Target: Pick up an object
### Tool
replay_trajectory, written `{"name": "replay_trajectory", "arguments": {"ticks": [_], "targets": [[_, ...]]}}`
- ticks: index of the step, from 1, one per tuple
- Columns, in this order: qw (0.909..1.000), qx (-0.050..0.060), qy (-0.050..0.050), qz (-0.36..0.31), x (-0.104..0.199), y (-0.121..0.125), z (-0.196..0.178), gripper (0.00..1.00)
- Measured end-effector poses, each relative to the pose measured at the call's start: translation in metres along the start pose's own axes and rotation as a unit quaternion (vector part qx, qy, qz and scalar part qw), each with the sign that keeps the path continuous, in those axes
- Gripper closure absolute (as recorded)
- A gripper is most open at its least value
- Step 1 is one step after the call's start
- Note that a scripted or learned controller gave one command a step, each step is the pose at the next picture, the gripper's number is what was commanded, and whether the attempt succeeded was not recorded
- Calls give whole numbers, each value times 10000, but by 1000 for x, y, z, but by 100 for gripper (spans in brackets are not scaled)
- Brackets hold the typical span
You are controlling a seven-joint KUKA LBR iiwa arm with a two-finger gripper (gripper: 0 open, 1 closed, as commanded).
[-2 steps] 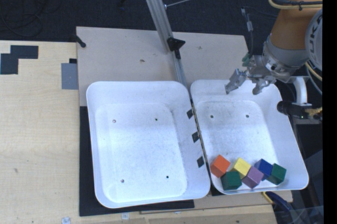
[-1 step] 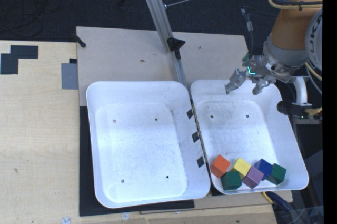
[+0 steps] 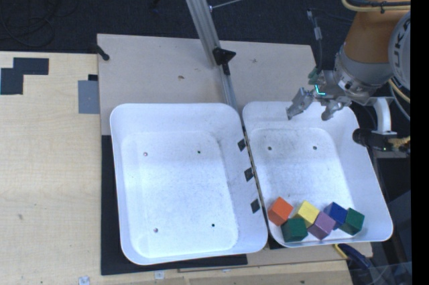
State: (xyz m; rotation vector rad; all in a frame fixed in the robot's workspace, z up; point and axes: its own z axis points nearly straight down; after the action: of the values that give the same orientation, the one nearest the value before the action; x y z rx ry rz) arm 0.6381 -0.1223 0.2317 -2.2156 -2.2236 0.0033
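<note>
- Pincer [image 3: 312,104] poised over far edge of right bin [image 3: 375,173], fingers spread apart, nothing between them.
- Six blocks clustered at near end of right bin: orange [image 3: 281,210], yellow [image 3: 308,212], dark green [image 3: 293,230], purple [image 3: 322,224], blue [image 3: 336,214], green [image 3: 352,220].
- Key relation: cluster lies toward the camera from pincer, along the bin's length and slightly right; well apart, with bare bin floor between.
- No long axis to speak of; blocks roughly cubic, set at mixed angles.
- Packing tight: yellow, purple, blue and both greens touching or just beside one another. Orange at left end of cluster, judged most open on its left and far sides.
- Near row close to bin's near rim; green just beside right wall. Finger room there judged poor.
- Open room: middle of right bin free for travel. Left bin [image 3: 127,143] and divider clips [image 3: 248,174] lie left of the path.
- Slanted metal post [image 3: 201,15] stands behind bins, away from the route.
- Risk judged: fingers straddling two blocks, or nudging cluster against rim.
</note>
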Motion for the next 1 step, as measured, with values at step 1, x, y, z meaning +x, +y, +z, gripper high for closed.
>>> {"name": "replay_trajectory", "arguments": {"ticks": [1], "targets": [[10000, 0, 0, -1, 0, 0, 0, 0]]}}
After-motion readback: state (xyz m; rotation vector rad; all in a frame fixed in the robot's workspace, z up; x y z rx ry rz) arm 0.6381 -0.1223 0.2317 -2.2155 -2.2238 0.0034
